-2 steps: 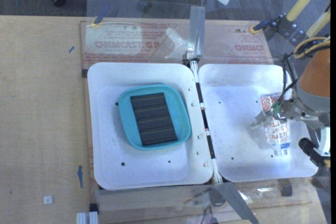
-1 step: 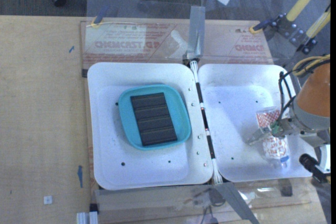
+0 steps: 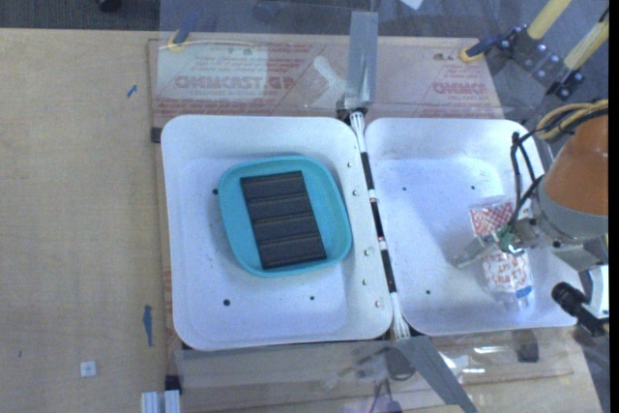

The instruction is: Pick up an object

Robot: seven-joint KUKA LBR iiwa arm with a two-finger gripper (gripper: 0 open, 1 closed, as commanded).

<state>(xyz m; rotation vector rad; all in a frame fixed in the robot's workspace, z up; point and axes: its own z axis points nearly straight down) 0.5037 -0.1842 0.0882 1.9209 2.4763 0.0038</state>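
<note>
Where the right bin (image 3: 435, 160) lies, tool (image 3: 495, 245) over wrapper (image 3: 501, 256).

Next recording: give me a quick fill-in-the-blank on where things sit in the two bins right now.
1. The teal tray lies in the ____ bin.
2. On the teal tray rests a dark ribbed block, which is ____ in colour.
3. The clear red-and-white printed packet lies in the ____ bin, beside the hand.

Missing words: left; black; right
</note>
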